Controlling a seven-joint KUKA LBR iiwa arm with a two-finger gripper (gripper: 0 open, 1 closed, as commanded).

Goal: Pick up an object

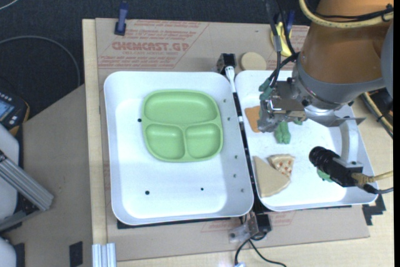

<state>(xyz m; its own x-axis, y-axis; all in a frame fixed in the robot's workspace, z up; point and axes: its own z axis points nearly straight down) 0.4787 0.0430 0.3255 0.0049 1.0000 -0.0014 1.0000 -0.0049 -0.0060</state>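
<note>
My gripper (274, 120) hangs low over the upper left part of the right bin (325, 197), under the grey and orange arm. A small green object (284, 133) sits right at the gripper's lower end, touching or nearly touching it; I cannot tell whether it is gripped. An orange-brown flat piece (251, 117) lies just left of the gripper, by the bin's left wall. A toy pizza slice (275, 173) lies in the lower left of the same bin. Another bit of green (323, 174) peeks out lower right, mostly hidden.
The left bin (125, 184) holds a light green divided plate (182, 125) in its upper middle. A tan round disc (253, 61) rests on the cardboard behind the right bin. A blue clip (121, 19) sits at the cardboard's far left corner.
</note>
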